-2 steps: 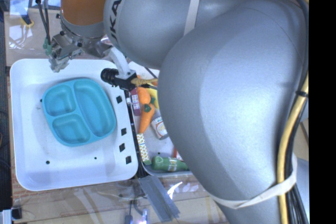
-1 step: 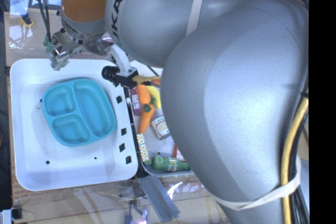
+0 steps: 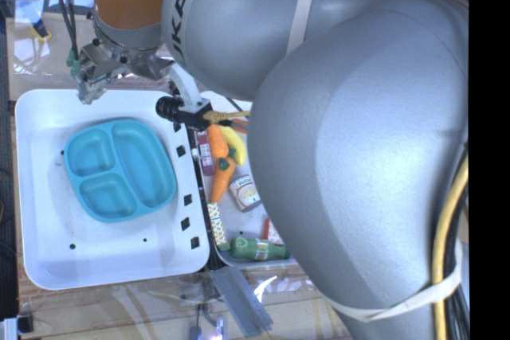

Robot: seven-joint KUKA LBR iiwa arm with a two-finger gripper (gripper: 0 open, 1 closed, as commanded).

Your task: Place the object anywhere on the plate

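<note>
Grey arm (image 3: 358,131): mine, nearest. Gripper (image 3: 86,87): beyond plate (image 3: 119,170), grip state indiscernible. Carrot (image 3: 217,159), likely object: right of plate, neighbouring bin (image 3: 239,255). Plate bare; placement not yet done.

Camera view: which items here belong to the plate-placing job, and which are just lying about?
Job: blue plate in the left bin; gripper over that bin's far edge.
Lying about, right bin: carrot, banana, green bottle, small packet.

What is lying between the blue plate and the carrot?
In the camera view, between the plate and the carrot lie bare left bin floor and the bins' adjoining walls with black marks.
</note>
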